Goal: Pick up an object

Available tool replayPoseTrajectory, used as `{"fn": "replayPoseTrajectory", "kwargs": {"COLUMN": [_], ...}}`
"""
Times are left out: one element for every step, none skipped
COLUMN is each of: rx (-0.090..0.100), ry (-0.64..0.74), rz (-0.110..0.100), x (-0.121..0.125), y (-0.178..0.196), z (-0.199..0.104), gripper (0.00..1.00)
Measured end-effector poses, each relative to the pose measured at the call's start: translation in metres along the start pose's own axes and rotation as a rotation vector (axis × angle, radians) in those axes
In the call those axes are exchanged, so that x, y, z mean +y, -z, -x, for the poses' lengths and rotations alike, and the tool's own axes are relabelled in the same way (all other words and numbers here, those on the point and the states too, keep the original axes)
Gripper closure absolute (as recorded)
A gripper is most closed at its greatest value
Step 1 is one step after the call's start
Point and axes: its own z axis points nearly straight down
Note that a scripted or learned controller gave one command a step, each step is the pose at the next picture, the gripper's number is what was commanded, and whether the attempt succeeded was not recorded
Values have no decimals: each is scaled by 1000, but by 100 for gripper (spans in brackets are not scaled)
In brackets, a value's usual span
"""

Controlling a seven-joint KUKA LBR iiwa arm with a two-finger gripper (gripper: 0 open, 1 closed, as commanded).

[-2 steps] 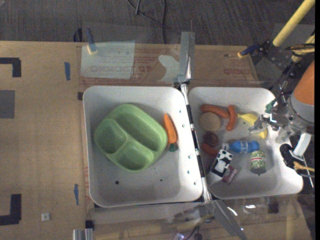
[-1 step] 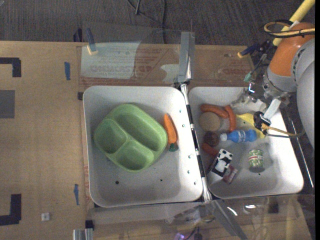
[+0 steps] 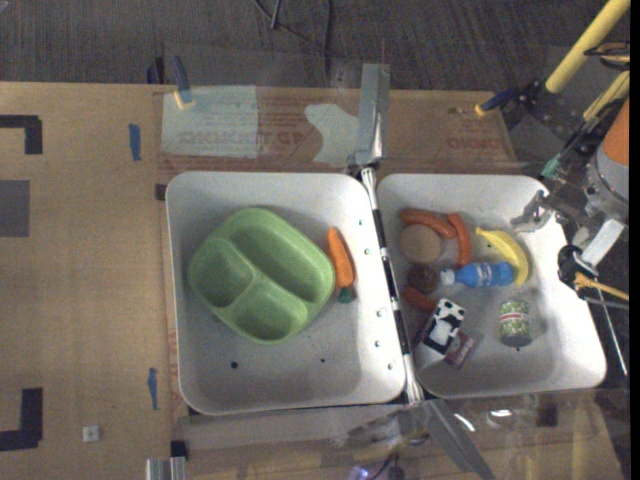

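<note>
Scene: two shallow white bins sit side by side on a tan wooden surface (image 3: 80,298), seen from above at a slant.
Left bin (image 3: 200,368): holds a green divided plate (image 3: 262,273) with three compartments, lying toward the bin's left and middle.
Carrot (image 3: 342,258): an orange toy carrot lies just beside the plate's right edge, close to the wall between the bins, its green tip toward the near side.
Right bin (image 3: 560,368): holds a cluster of small toy items, mostly in its left and middle part.
Hot dog (image 3: 437,226): an orange curved sausage lies toward the far side of the right bin, wrapped partly around a round tan bun (image 3: 421,242).
Banana (image 3: 504,252): yellow, just right of the sausage, near the bin's far right.
Bottle (image 3: 480,275): small, blue with a white cap, lying on its side, touching or just beside the banana's near edge.
Dark round item (image 3: 422,278): brownish, just left of the bottle; too blurred to name.
Cow carton (image 3: 442,326): a black and white box near the divider, toward the near side, with a small dark reddish piece beside it.
Can (image 3: 515,320): a green patterned can stands right of the carton, apart from it.
Arm: grey with an orange band, at the right edge of the view.
Gripper (image 3: 545,211): over the right bin's far right corner, just beyond the banana; nothing is seen between its fingers, and I cannot tell whether it is open or closed.
</note>
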Motion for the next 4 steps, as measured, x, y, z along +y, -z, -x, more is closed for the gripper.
{"fn": "replayPoseTrajectory", "kwargs": {"rx": [0,0,0,2], "ry": [60,-20,198,194], "rz": [3,3,2,6], "x": [-5,76,17,19], "y": [-96,-49,-105,-94], "z": [-8,-50,-48,-46], "gripper": [0,0,0,100]}}
